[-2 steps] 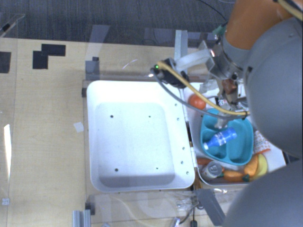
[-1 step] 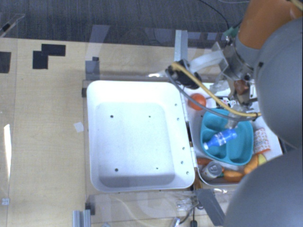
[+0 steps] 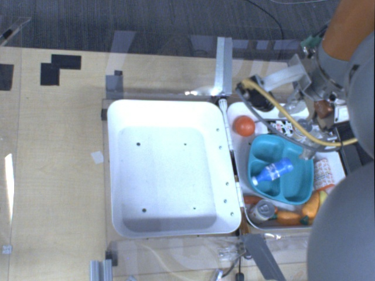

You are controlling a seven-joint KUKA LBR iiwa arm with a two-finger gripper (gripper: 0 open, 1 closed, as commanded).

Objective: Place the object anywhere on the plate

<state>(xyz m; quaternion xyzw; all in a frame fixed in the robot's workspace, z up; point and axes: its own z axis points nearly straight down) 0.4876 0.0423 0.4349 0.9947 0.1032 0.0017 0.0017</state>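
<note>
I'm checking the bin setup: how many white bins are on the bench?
2. The left bin sits mid-bench. The right bin lies beside it, largely covered by the arm, and holds a blue plate with a small bottle on it.

Pale wooden bench point(image 3: 53, 174) before dark grey carpet point(image 3: 146, 10).
</note>
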